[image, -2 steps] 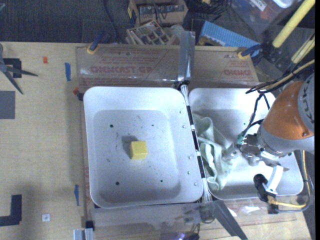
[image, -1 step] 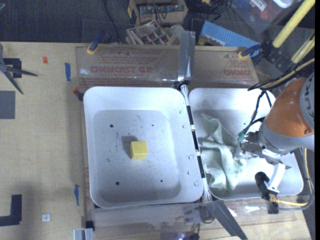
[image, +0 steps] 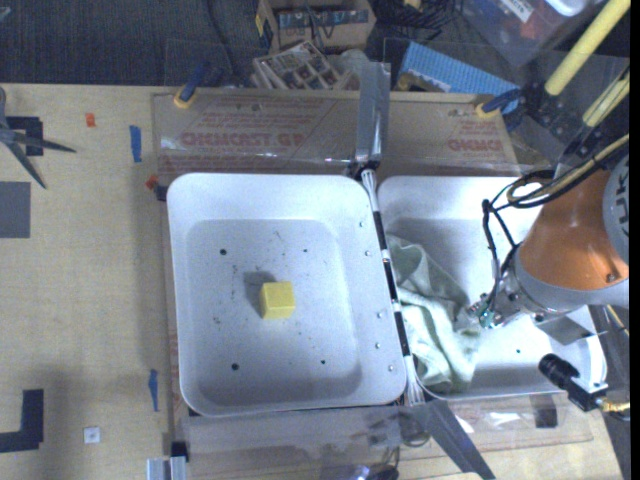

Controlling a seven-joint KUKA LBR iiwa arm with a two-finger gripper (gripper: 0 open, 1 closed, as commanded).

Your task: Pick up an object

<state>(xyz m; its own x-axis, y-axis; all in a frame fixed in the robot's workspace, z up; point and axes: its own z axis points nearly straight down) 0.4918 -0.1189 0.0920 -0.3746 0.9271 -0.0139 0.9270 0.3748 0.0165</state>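
Note:
A small yellow block [image: 278, 299] lies near the middle of the left white bin [image: 200, 218]. A crumpled pale green cloth [image: 428, 313] lies along the left side of the right white bin [image: 440, 203], against the wall between the two bins. My gripper [image: 479, 316] is low in the right bin, at the right edge of the cloth. The grey arm with its orange band [image: 570, 253] comes in above it from the right. The tips are too small and dark to show how they stand, or whether they touch the cloth.
A clear sheet with red lettering [image: 260, 138] stands behind both bins. The wooden bench [image: 80, 268] stretches to the left, with blue tape marks and black fittings on it. Boxes and cables crowd the floor at the back.

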